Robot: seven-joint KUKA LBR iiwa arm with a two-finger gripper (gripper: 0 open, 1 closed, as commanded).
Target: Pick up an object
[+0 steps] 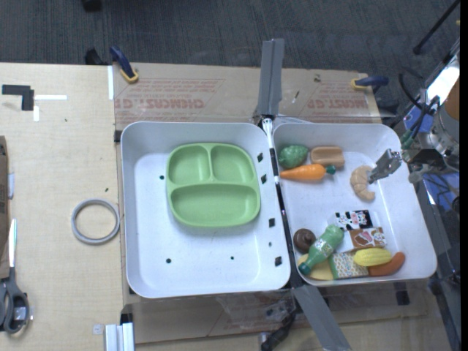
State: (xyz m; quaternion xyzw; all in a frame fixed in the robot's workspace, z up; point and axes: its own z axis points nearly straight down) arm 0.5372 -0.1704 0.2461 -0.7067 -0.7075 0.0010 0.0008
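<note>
Green divided plate [213, 185] sits upper-middle in the left bin [139, 262], bare white floor along its near edge. Right bin [409, 196]: toys crowd the near edge and far-left corner. A tan croissant [360, 182] lies alone near the right wall, the hand [382, 168] just beside it, fingers spread, gripping nothing.

Dark grey carpet floor [219, 13] along the top. Light wooden bench [58, 174], cardboard sheet [190, 97] clamped by blue-and-yellow clamps [124, 63]. Tape ring [95, 220] and scissors [13, 298] at left.
</note>
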